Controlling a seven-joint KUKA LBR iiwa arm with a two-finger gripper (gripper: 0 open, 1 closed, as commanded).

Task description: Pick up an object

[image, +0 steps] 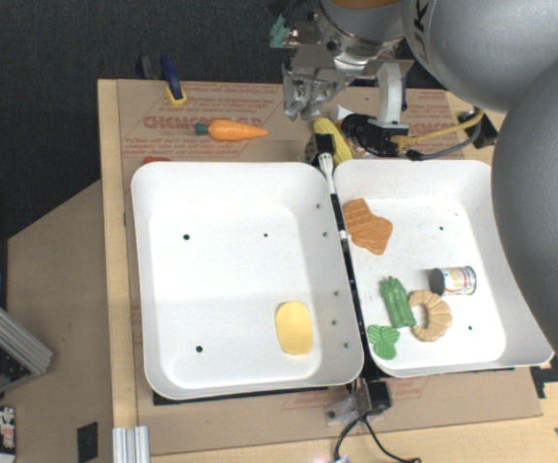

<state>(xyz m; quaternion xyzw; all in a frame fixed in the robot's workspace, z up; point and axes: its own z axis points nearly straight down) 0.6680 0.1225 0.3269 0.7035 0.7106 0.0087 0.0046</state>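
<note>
Two white bins side by side: left bin (163,220) w/ 1 yellow piece (294,328) at its 5 o'clock. Right bin (472,191) has 4 things: 1 orange-brown piece (368,227) at 10 o'clock, 1 small can (454,281), 1 green veg (393,305), 1 tan ring (431,315) twd 6. Gripper (308,104) at 12 o'clock over tabletop (125,258); can't tell re fingers. 1 carrot (229,130) outside bins.

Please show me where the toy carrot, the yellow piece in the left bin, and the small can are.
toy carrot (232,131): camera view, middle of its orange body.
yellow piece (294,328): camera view, centre of its top face.
small can (456,281): camera view, its side wall.
</note>
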